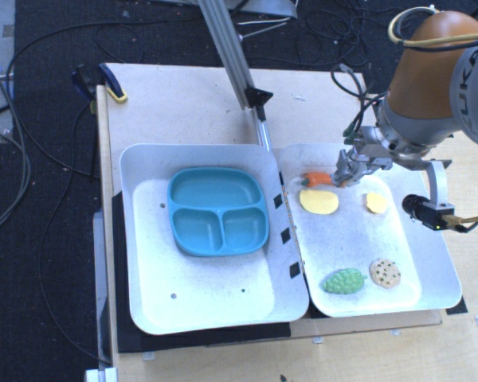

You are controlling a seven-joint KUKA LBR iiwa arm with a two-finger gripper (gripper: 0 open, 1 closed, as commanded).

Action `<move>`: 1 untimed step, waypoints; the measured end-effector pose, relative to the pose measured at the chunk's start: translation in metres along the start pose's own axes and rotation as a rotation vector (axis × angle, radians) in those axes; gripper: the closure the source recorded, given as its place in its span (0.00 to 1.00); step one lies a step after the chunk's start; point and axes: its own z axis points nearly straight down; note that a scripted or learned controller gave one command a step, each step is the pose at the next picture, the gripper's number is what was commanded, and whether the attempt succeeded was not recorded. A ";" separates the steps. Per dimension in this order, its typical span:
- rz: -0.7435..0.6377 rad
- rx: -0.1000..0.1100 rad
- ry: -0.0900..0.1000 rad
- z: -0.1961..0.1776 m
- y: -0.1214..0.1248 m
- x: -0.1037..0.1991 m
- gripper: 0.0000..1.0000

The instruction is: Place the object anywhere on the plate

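The blue plastic plate with three compartments (219, 211) lies in the left white shallow bin (143, 293) on the bench (175, 102). Right of the plate, in the right white bin (438, 285), the claw (344, 177) is low over the small orange carrot-shaped toy (316, 180), touching or almost touching it. I cannot tell if the claw is apart or together. Farther from the plate lie a yellow oval piece (319, 203), a smaller yellow piece (376, 204), a green bumpy toy (343, 281) and a round cookie (385, 273).
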 end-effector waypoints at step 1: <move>-0.001 -0.002 0.000 -0.004 -0.022 0.043 1.00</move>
